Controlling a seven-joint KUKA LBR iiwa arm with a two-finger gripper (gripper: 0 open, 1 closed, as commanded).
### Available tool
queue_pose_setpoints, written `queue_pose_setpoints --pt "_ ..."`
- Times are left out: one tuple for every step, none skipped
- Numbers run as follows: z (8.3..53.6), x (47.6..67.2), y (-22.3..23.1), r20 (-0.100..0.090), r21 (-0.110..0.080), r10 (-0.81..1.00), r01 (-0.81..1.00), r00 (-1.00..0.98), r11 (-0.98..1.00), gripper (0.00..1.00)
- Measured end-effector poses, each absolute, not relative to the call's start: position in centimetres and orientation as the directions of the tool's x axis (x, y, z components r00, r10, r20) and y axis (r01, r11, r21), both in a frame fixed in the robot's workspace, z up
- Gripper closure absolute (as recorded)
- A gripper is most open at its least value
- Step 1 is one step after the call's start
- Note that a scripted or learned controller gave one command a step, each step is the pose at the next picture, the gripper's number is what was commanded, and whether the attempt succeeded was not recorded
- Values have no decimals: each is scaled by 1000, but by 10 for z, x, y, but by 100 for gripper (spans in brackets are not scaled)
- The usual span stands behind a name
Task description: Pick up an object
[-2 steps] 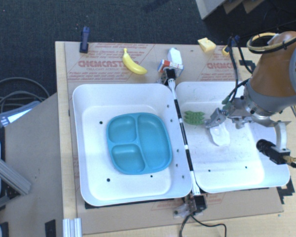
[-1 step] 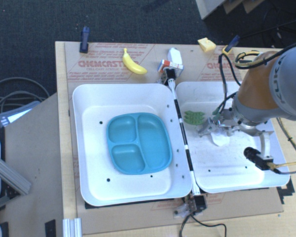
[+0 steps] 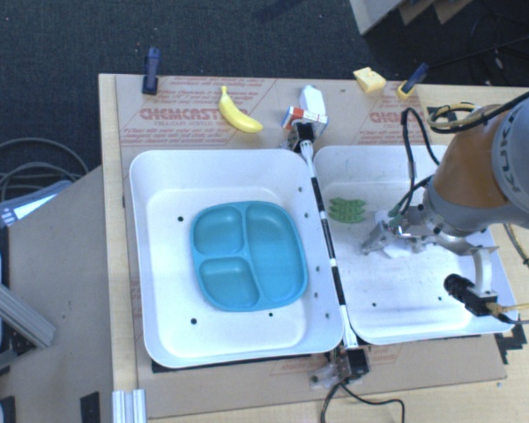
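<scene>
In the right bin (image 3: 370, 315), near its middle, I see the gripper (image 3: 390, 239) hanging low over the white floor, the grey arm with its orange band reaching in from the right edge. From this angle I cannot tell how the claw stands, since the metal parts blur together. A small green object (image 3: 346, 208) lies just beside it toward the bin's back-left corner, apart from the claw as far as I can judge. In the left bin (image 3: 159, 324) a blue divided tray (image 3: 248, 255) sits at the centre. On the bench beyond the bins' back edge I see a banana (image 3: 237, 114) and a yellow block (image 3: 368, 79).
</scene>
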State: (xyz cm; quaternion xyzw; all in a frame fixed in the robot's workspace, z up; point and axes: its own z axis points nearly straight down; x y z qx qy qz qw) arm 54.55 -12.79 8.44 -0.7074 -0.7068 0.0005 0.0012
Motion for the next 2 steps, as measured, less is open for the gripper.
queue_pose_setpoints --pt "99 548 -130 -4 9 1000 1000 3 -3 100" --pt "158 508 -196 -2 1 1000 1000 1 -1 100"
